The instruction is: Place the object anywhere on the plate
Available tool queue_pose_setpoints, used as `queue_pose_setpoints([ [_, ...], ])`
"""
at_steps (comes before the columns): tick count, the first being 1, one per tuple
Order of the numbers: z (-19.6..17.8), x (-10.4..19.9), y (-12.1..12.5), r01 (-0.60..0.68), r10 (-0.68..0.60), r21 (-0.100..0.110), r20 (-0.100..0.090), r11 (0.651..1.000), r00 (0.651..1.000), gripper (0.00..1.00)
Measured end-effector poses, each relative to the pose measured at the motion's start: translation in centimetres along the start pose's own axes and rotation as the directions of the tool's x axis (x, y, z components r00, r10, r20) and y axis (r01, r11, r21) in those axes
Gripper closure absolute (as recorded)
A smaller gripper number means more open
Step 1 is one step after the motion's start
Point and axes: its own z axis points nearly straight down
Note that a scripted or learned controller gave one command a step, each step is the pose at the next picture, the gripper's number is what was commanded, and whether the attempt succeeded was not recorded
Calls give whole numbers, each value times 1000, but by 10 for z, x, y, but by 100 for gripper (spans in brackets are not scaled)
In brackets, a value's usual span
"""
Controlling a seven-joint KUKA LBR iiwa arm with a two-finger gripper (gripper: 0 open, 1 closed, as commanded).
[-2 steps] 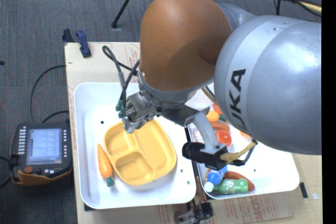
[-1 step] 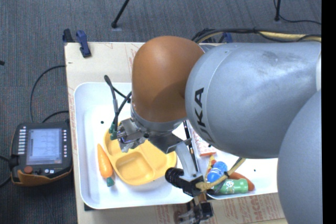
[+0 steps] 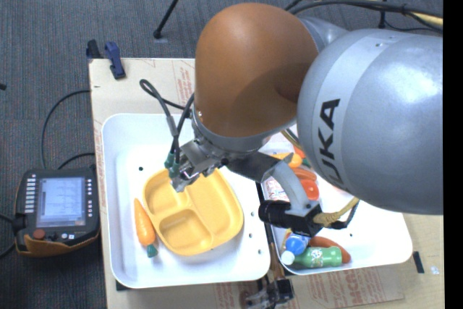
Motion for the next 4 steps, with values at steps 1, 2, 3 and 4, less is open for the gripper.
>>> queue_pose_setpoints([
  [1, 110, -18, 29, 38, -38, 3, -1, 999, 999, 100],
  [2, 182, -81, 95, 18, -18, 2, 0, 1000, 1000, 100],
  [3, 134, -68, 50, 257, -257, 0, -1, 966, 966, 100],
  [4, 132, -23, 47, 316, -316, 1, -1, 949, 949, 100],
])
